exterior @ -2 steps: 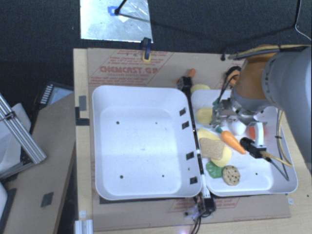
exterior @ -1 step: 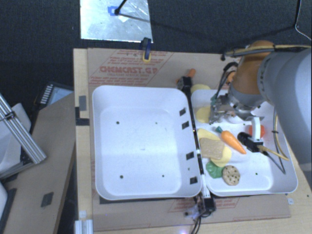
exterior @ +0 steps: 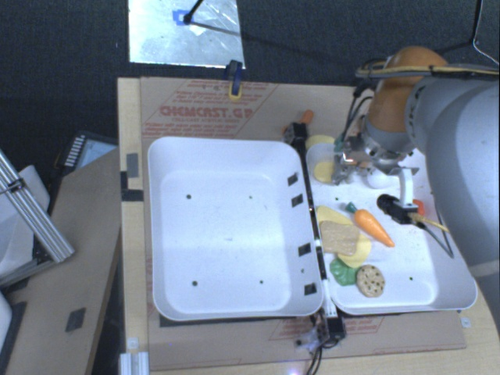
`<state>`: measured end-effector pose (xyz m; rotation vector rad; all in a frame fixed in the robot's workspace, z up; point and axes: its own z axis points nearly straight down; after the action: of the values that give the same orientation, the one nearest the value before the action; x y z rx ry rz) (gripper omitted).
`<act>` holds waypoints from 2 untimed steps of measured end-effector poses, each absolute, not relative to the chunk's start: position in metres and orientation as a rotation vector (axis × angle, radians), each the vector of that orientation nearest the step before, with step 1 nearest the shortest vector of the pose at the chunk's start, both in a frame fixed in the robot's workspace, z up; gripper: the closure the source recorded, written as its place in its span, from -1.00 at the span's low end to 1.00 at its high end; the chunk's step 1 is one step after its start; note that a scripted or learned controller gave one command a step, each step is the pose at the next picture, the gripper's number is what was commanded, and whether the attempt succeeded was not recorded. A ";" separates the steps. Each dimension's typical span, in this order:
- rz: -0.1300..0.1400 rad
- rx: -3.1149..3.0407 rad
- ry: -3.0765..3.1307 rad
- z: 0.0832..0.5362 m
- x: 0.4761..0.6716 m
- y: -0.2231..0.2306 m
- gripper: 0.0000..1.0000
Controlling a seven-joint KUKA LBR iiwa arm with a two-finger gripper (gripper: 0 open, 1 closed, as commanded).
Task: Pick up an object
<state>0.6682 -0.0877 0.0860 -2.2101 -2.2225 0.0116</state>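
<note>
1. Dark carpet surrounds your tabletop [exterior: 207,109], which is covered by a brown sheet with red lettering. A shiny square sheet [exterior: 184,20] lies on the carpet beyond it. A blue-and-yellow clamp [exterior: 234,79] sits at the tabletop's far edge.
2. Two white bins stand side by side on the tabletop and meet along a row of black clips. The left bin [exterior: 226,225] has a few small dark dots on its floor. The right bin [exterior: 414,291] holds the loose things.
3. Your gripper [exterior: 344,169] hangs low over the far-left part of the right bin, below the arm's orange band [exterior: 394,92].
4. You cannot tell from this slant whether the gripper is apart or together. It is small and blurred against the white floor.
5. A pale yellow round piece [exterior: 319,142] lies just beside the gripper, on its far-left side near the bin's corner.
6. What looks like a white rounded piece [exterior: 379,180] lies just to the gripper's right, though the view is too soft to be sure.
7. The carrot [exterior: 373,226] lies at a slant in the middle of the right bin, on the near side of the gripper and apart from it.
8. A slice of bread [exterior: 338,236] lies just left of the carrot, resting on a yellow slice [exterior: 362,250].
9. A green piece [exterior: 341,271] and a cookie [exterior: 370,280] lie side by side towards the bin's front wall, well apart from the gripper.
</note>
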 end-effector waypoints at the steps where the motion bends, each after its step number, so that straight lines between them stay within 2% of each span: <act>1: 0.009 -2.217 -2.224 0.086 0.668 -0.086 1.00; 2: 0.009 -2.215 -2.224 0.085 0.668 -0.085 1.00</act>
<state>0.6675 -0.0855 0.0847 -2.2154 -2.2245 0.0088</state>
